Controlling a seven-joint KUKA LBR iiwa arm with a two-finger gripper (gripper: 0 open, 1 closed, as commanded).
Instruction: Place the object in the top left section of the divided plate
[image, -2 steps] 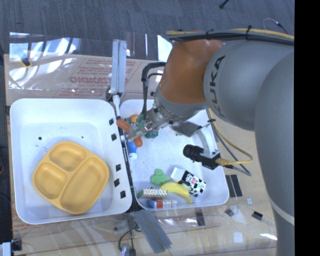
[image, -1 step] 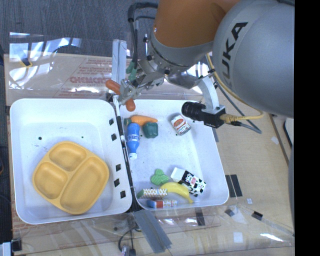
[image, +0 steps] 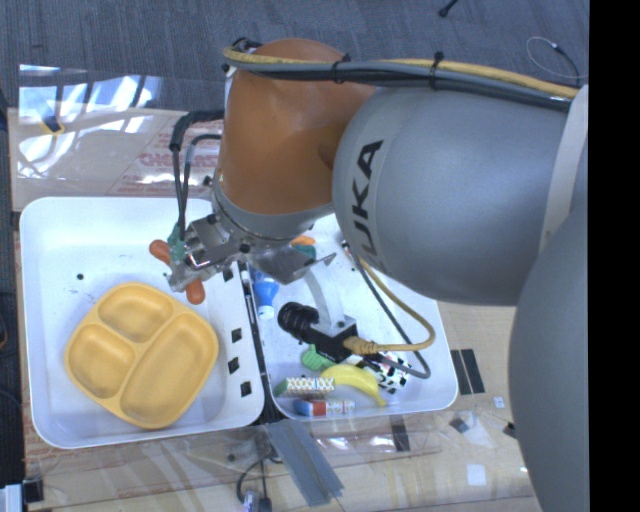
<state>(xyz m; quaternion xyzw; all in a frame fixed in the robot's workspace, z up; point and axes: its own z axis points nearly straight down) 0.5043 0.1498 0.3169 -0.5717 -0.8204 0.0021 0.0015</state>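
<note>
— While the arm (image: 420, 170) covers the upper middle, where is the pincer (image: 192, 262)?
— Left of centre, above the yellow plate (image: 142, 352) in the left bin (image: 50, 250). An orange object (image: 160, 250) sits beside it; grip I cannot tell.

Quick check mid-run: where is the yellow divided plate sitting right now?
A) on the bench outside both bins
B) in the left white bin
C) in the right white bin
B: the yellow divided plate lies flat on the floor of the left white bin, while the right white bin holds the yellow banana and other small items.
</note>
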